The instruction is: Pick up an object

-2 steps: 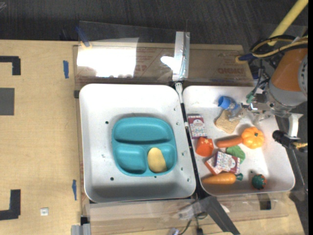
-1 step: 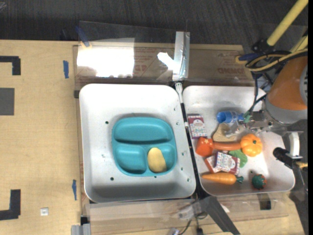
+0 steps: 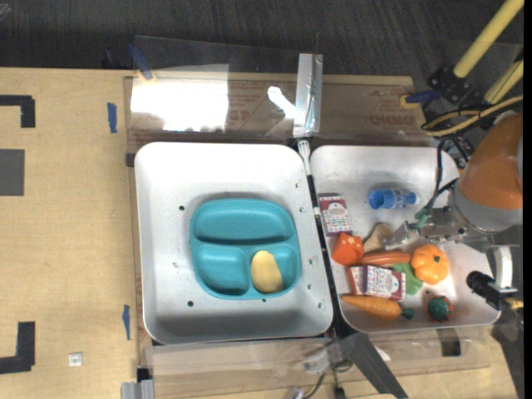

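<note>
A single camera hangs above the desk (image 3: pixel 66 223), tilted down from well back, so both bins fit in frame. The end effector (image 3: pixel 426 223) enters at the right edge over the right bin (image 3: pixel 332 163); the left bin (image 3: pixel 158 223) lies across the divider from it.

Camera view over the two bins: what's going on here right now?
The KUKA arm reaches into the right bin among toy food: a small pumpkin, carrot, blue bottle and red packets. Nothing is visibly held. In the left bin, a teal divided tray holds a yellow potato-like piece.
</note>
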`<state>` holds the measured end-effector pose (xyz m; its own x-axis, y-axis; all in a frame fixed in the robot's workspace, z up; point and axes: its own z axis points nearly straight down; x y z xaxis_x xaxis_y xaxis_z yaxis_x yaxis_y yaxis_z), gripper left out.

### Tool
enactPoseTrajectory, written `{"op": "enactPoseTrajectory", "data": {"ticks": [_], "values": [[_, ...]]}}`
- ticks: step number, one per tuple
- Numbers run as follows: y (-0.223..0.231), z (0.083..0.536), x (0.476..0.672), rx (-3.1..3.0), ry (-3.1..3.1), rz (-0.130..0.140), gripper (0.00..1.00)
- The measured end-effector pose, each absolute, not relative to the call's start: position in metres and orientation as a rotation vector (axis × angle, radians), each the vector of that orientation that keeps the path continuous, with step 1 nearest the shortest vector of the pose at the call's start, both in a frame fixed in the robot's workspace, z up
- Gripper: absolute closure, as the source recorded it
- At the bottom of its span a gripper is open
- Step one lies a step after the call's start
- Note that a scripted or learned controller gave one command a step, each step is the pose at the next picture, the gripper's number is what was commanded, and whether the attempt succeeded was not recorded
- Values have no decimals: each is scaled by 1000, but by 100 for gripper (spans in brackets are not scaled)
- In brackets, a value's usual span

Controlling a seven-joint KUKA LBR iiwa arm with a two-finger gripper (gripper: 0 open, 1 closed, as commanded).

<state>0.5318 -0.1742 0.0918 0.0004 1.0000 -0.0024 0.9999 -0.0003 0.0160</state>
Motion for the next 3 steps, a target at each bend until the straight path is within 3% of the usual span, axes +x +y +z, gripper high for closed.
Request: {"op": "enactPoseTrajectory", "data": {"ticks": [1,2,3], "values": [[-174,102,533,2211,2209,21,100],[-174,102,533,2212,2210,20,0],[-184,91,533,2224,2205,15,0]]}}
